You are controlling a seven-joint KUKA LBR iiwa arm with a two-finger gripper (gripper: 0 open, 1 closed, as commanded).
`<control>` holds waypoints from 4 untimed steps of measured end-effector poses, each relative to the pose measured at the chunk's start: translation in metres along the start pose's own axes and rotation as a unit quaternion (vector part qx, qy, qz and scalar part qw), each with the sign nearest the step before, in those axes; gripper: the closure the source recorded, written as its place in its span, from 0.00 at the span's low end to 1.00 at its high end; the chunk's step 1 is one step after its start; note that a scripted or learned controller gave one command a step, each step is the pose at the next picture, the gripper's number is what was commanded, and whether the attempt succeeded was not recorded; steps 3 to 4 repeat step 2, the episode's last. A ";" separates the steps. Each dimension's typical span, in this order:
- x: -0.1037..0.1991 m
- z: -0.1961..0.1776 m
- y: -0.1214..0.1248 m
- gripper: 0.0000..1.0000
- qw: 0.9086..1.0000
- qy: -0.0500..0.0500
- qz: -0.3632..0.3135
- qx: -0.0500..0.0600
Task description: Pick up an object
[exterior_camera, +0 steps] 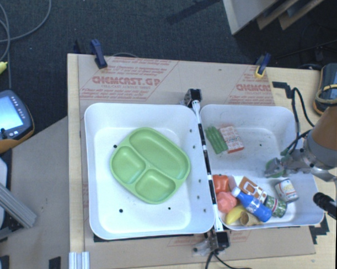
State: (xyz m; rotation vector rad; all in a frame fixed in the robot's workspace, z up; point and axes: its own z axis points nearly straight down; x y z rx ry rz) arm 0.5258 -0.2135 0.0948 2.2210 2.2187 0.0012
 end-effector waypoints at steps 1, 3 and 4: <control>0.093 0.010 0.032 1.00 1.000 0.002 -0.005 -0.001; 0.209 -0.097 0.090 1.00 1.000 0.003 -0.008 -0.007; 0.209 -0.097 0.090 1.00 1.000 0.003 -0.008 -0.007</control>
